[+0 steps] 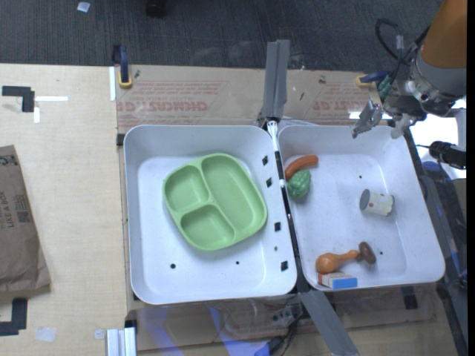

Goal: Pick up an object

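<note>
Currently no object is chosen; candidates all lie in the right bin (415, 199): a small white cup (378, 203) on its side near the middle, an orange carrot (301, 164) touching a green leafy vegetable (299, 185) against the left wall, an orange drumstick-shaped toy (343, 259) and a small red-and-blue box (338, 280) near the front wall.

My gripper (384, 117) hangs above the bin's back right corner, well apart from every piece; its fingers look spread and nothing is between them.

Risks, as I judge them: the cup may roll away under a finger, being round and on its side; carrot and vegetable touch, so a grasp there may catch both or neither; they also sit hard by the centre divider (280, 191), where a finger may strike the wall; the box lies tight to the front rim, same trouble; the drumstick is thin and may slip.

Room: open white floor around the cup on all sides, the best approach; the left bin (148, 273) bears a green divided plate (214, 200); the table (67, 162) beyond is out of my way.
</note>
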{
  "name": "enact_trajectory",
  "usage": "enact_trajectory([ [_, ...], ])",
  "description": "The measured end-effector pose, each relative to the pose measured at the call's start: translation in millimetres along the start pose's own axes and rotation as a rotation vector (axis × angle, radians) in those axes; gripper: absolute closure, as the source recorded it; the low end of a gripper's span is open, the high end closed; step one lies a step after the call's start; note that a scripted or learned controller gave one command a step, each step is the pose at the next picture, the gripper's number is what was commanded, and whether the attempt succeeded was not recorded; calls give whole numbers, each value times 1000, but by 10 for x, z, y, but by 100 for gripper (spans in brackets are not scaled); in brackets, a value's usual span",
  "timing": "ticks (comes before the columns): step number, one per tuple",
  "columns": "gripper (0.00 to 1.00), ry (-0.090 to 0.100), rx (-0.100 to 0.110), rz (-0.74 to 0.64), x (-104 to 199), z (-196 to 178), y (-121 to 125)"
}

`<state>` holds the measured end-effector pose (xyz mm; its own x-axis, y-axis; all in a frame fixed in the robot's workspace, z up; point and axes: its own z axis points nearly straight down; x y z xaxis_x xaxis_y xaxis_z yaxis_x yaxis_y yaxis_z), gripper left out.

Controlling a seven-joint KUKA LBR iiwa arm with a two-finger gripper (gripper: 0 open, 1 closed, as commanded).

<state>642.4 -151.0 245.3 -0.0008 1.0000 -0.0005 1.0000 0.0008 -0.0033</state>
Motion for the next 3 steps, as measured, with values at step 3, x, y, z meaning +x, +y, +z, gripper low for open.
enact_trajectory([
  [3,0,6,1,392,-492,1533,-349],
])
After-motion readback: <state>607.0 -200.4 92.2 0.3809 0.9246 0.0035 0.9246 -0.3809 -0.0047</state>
